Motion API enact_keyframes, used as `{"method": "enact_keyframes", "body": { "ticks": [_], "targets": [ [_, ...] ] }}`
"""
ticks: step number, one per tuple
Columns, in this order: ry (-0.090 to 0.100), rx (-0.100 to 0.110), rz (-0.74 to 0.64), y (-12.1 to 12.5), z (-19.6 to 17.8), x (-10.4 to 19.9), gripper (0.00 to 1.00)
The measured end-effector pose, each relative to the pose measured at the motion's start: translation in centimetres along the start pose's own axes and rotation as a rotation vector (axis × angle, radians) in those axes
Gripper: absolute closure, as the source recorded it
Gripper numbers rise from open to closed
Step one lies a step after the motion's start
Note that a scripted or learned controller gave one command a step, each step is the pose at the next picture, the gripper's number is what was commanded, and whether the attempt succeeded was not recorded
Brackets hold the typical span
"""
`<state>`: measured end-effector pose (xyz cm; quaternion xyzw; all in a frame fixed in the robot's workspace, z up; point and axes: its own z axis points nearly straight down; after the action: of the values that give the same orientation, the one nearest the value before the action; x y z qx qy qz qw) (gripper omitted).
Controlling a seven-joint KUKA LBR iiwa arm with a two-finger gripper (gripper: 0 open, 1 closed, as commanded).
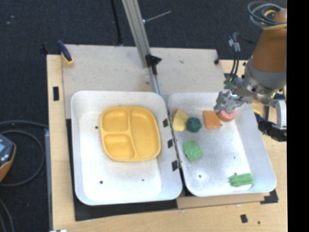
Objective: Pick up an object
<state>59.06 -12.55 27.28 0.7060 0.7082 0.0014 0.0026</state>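
Nothing looks lifted yet: the jaws hang at a pink object in the right bin, their grip impossible to tell.

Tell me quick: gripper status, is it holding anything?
Gripper: low over the right bin, at a pinkish object beside the orange block; a hold cannot be told.

No legible text, labels, brand marks, numbers or signs on any surface. Bench top, both white bins, yellow divided tray and the small objects carry no readable marking. Dark device at the left edge is too small and blurred to make out any lettering.
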Motion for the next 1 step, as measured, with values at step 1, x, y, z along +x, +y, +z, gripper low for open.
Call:
{"method": "enact_keyframes", "body": {
  "ticks": [1],
  "targets": [
    [0.002,0.006,-0.003,1.15,1.53,5.31,1.00]
  ]
}}
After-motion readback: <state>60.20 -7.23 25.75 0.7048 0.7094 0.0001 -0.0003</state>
